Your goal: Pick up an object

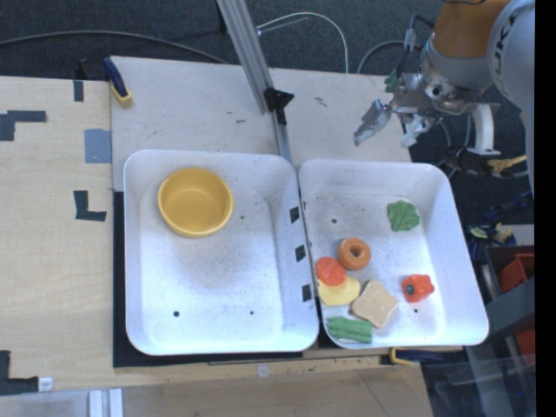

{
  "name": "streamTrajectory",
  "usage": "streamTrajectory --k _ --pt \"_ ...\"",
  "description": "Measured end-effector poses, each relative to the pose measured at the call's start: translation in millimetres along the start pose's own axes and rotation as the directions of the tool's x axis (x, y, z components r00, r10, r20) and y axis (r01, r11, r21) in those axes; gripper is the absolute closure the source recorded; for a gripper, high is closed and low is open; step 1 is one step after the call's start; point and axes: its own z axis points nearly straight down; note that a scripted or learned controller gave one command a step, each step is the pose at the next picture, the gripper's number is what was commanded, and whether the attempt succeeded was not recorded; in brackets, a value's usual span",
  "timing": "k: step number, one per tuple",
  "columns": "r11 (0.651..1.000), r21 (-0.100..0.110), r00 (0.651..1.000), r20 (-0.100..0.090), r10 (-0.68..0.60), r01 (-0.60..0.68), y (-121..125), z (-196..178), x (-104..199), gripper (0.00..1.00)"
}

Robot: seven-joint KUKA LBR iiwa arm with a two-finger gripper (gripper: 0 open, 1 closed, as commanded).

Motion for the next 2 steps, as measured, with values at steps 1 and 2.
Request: streamTrajectory --k 1,2 --pt "1.000 0.000 1.000 0.000 0.000 0.000 0 0 0 0.00" --pt "1.000 0.005 1.000 0.001 0.002 -0.002 -7 52 -8 0.00"
